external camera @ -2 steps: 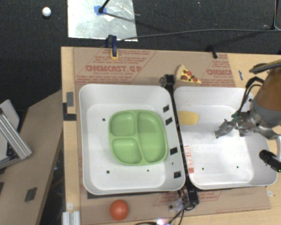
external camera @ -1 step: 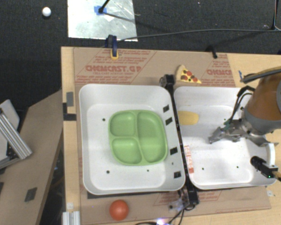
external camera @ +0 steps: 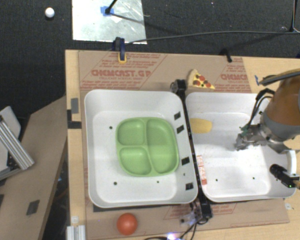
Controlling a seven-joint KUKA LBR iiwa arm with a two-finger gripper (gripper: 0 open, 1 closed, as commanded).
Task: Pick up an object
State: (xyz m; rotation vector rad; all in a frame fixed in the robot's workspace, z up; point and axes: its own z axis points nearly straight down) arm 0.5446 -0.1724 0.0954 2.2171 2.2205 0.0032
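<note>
In the right bin a pale yellow flat piece lies near the left wall. My gripper hangs low over the bin floor at its right side, well to the right of the yellow piece. The left bin holds a green divided plate in its middle. Nothing shows between the gripper and the bin floor.
A toy pizza slice lies on the cardboard behind the right bin. An orange-red ball sits on the bench in front of the left bin. A blue clamp holds the cardboard at the back edge.
</note>
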